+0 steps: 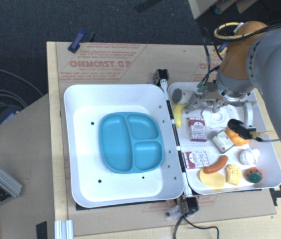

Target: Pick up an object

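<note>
The right bin [272,176] holds several toy foods: a yellow banana [178,114] by its left wall, a red carton [197,130], a red packet [196,159], a sausage [215,165], a yellow disc [212,179], a corn cob [233,174] and a red tomato-like piece [253,175]. An orange piece [238,134] and a white block [221,141] lie mid-bin. My gripper [203,99] hangs low over the bin's far part, just right of the banana and above the red carton. The wrist above hides what lies beneath it. I see nothing held.
The left bin [80,178] carries a blue divided plate [130,141]. A grey cylinder [176,93] lies at the right bin's far left corner. A white piece [248,157] sits near the tomato. The grey arm [274,63] covers the far right. A blue clip [77,41] lies on the bench.
</note>
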Robot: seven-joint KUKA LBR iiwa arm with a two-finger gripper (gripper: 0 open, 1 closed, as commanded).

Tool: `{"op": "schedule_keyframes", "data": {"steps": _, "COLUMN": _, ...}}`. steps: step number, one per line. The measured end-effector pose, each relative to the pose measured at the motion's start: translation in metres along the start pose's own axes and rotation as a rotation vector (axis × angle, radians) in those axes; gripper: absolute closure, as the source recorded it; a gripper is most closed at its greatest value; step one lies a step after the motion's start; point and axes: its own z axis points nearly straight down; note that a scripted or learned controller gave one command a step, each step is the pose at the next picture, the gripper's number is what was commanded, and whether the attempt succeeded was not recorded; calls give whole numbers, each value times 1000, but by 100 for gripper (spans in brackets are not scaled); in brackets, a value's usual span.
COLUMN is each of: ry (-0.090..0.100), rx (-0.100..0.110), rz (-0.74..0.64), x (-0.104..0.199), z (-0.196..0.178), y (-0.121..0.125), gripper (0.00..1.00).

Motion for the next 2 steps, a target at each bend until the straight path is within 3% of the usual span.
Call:
{"op": "schedule_keyframes", "data": {"steps": 1, "ry": 0, "rx": 18, "rz": 1, "x": 5, "z": 8, "y": 7, "gripper": 0}}
{"op": "schedule_keyframes", "data": {"steps": 2, "ry": 0, "rx": 8, "rz": 1, "x": 7, "z": -1, "y": 9, "gripper": 100}}
